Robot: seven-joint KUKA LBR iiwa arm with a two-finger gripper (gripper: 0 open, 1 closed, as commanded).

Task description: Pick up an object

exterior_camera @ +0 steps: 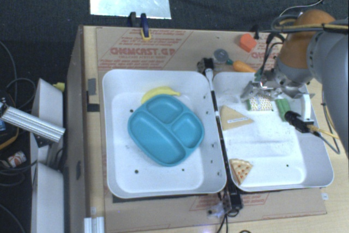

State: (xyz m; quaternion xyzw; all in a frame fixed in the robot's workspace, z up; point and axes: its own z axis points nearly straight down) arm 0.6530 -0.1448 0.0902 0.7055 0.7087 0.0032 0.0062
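Hanging low over the right bin (pixel 305 172), the gripper (pixel 260 90) sits at its back edge, just above a patterned packet (pixel 261 104). That packet lies directly beneath, its long axis running left-right; how the grasping part stands, I cannot tell.

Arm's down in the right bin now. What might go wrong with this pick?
1. The gripper sits over a green-dotted item crowded by a green object and a tan wedge; it may nudge neighbours instead of grasping.
2. It works near the right bin's back wall, so contact there seems possible.
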